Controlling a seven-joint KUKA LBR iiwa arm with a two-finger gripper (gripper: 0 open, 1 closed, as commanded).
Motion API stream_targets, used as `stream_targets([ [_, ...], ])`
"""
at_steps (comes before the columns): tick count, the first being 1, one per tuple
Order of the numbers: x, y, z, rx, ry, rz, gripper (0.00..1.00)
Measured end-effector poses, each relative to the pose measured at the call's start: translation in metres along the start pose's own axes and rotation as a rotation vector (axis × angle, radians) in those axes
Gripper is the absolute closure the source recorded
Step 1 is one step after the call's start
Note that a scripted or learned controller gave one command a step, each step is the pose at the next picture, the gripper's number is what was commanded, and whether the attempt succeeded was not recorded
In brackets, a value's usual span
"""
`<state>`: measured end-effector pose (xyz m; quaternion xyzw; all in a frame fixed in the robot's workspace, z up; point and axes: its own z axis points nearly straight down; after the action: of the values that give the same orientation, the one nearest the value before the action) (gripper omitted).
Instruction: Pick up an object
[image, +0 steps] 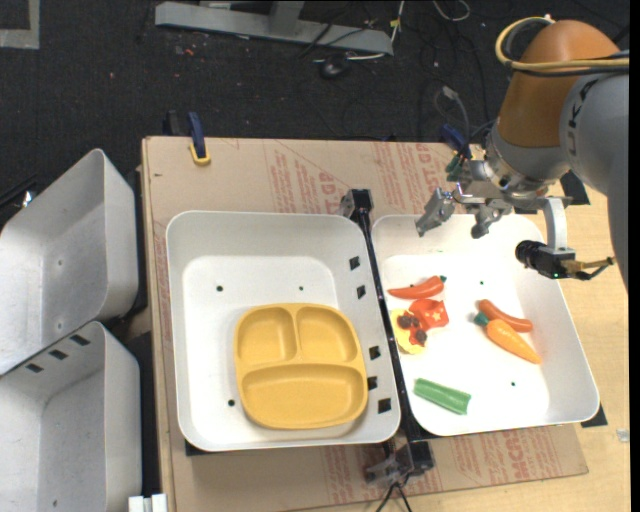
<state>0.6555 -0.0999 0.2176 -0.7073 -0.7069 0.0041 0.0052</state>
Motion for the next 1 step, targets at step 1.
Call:
stream_targets([
  [1, 0.0001, 0.0026, -0.0082, -0.013, -0.002, -0.002, 0.0],
])
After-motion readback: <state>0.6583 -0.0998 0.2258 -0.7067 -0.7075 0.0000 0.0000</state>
